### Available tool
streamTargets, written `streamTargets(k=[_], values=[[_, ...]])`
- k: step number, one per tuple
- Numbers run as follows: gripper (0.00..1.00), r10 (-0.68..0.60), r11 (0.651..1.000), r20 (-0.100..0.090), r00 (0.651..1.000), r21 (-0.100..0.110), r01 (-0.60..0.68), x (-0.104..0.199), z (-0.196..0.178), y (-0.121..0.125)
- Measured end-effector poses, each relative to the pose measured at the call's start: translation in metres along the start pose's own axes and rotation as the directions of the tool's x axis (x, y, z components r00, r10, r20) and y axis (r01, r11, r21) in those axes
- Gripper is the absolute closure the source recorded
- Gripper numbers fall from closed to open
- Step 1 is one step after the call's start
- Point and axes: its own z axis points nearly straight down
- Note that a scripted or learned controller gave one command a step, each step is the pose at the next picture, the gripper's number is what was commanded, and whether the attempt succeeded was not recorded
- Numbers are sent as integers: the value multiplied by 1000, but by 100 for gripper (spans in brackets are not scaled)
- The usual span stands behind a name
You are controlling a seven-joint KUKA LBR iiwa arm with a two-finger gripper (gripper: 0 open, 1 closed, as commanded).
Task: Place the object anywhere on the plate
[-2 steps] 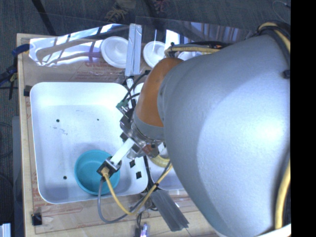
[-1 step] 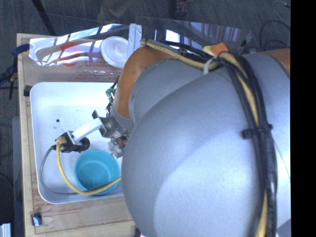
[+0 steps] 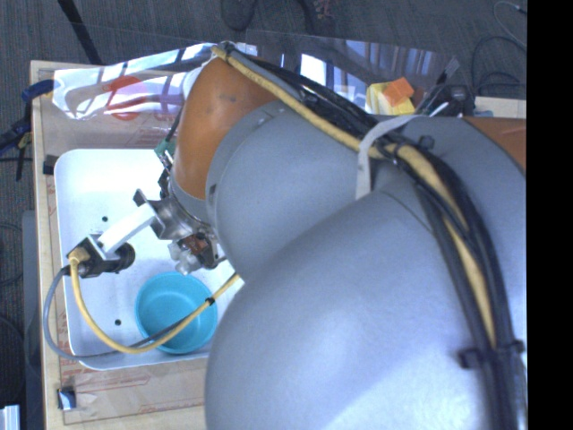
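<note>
A round blue plate [image 3: 170, 313] lies in the near part of the left white bin [image 3: 76, 182]. My gripper [image 3: 192, 251] hangs low over the bin, just beyond the plate's far rim and close to it. The grey arm with its orange band [image 3: 215, 115] covers most of the view and hides the gripper's tip. I cannot make out any object at the gripper or on the plate. A yellow cable [image 3: 98, 325] loops from the wrist across the bin floor and over the plate's near edge.
A white bracket with a black fitting [image 3: 107, 249] sticks out left of the wrist. Yellow and orange blocks [image 3: 394, 97] sit at the back right. A red shape [image 3: 134, 97] shows at the back left behind a clear, glaring sheet. The bench's wooden edge [image 3: 116, 385] runs along the front.
</note>
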Motion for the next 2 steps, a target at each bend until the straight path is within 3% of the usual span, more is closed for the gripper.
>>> streamTargets(k=[1,2], values=[[100,150,989,8,989,2,-150,17,182,-46],[100,179,984,0,984,0,-179,-1,18,3]])
